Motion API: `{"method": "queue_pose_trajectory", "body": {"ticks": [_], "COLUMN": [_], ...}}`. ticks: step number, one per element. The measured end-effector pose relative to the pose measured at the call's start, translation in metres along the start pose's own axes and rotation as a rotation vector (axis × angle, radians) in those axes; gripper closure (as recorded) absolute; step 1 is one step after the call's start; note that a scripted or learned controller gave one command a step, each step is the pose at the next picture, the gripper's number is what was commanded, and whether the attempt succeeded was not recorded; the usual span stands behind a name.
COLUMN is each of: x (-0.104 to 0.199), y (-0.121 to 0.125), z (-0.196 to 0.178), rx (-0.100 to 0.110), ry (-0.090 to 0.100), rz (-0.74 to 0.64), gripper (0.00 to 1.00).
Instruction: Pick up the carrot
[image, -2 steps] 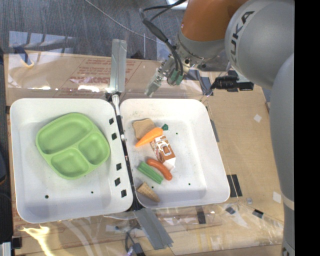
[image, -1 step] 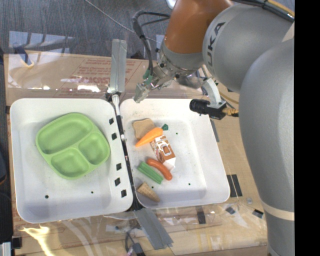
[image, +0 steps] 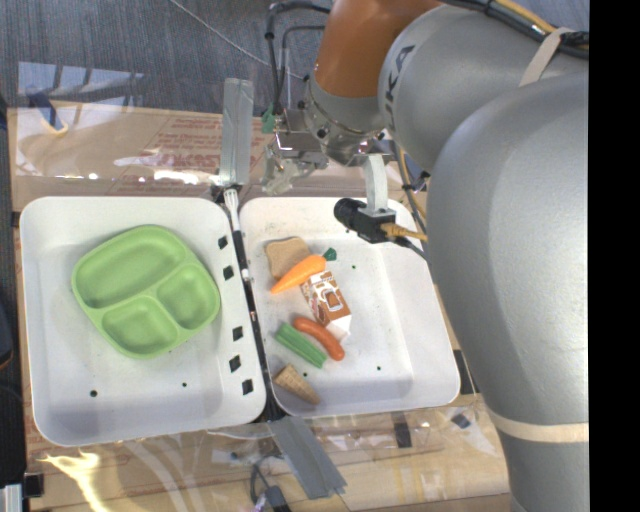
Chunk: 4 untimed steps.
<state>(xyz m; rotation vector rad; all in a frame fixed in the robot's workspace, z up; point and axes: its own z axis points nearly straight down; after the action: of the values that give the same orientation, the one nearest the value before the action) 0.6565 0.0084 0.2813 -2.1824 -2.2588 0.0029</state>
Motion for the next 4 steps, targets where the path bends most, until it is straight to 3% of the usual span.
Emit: {"method": "queue_pose_trajectory", "body": {"ticks": [1, 2, 3, 4], "x": [-0.005, 0.062, 0.032, 0.026], "y": [0.0, 0.002, 0.0, 0.001], "z": [-0.031, -0.061, -0.051, -0.079], "rx": [0.0, 0.002, 0.005, 0.002], "ry": [0.0, 0.0, -0.001, 0.0], "rz": [0.276, 0.462, 0.526, 0.863], "gripper": [1.0, 1.0, 1.0, 1.0]}}
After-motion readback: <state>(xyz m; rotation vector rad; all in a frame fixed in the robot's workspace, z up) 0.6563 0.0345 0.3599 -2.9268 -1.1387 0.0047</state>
